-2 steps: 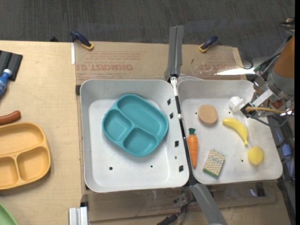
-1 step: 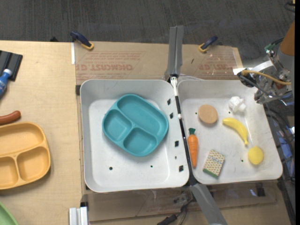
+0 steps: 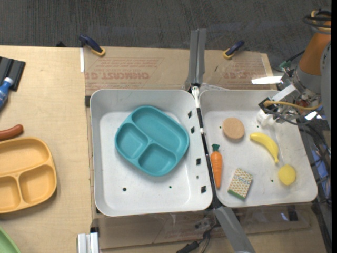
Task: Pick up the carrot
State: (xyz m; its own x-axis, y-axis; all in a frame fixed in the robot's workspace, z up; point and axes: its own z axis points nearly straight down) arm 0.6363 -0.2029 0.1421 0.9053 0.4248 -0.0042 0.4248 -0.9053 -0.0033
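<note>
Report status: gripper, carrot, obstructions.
Gripper above right bin's far side, well off the carrot. Carrot lies along bin's left wall, untouched. Patterned block beside its tip, not touching.

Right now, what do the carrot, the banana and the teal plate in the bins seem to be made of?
Carrot: likely a moulded plastic toy; flat, even orange, smooth skin, stiff green top.
Banana: probably plastic too; uniform yellow with a slight sheen.
Plate: apparently hard plastic; matte teal, moulded dividers.
</note>
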